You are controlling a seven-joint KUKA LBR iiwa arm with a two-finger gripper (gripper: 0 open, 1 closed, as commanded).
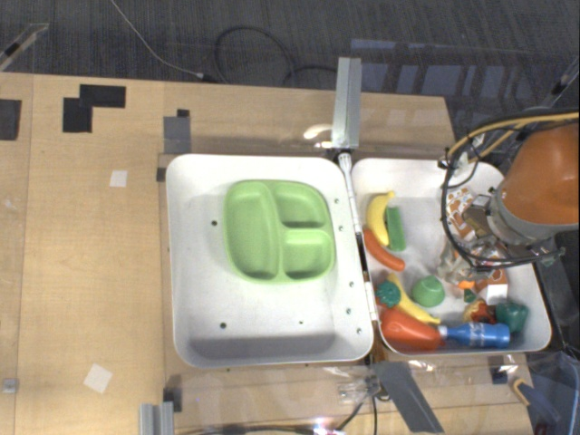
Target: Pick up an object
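The right bin (426, 181) holds several toys. A yellow banana (378, 212) lies at its left with a green stick (395, 227) against it and a red-orange chili (384, 254) below. Lower down are a teal piece (389, 294), a green round cup (429, 290), a second banana (418, 312), a red pepper (409, 330) and a blue bottle (478, 335). My gripper (459, 268) hangs low over the bin's right half, just right of the green cup and above a small orange piece (477, 313). I see nothing held in it.
The left bin (195, 270) carries a green divided plate (277, 229). A white block (496, 292) and a dark green toy (513, 315) sit in the right bin's lower right corner. The arm's orange band (544, 184) and cables overhang that bin's right side.
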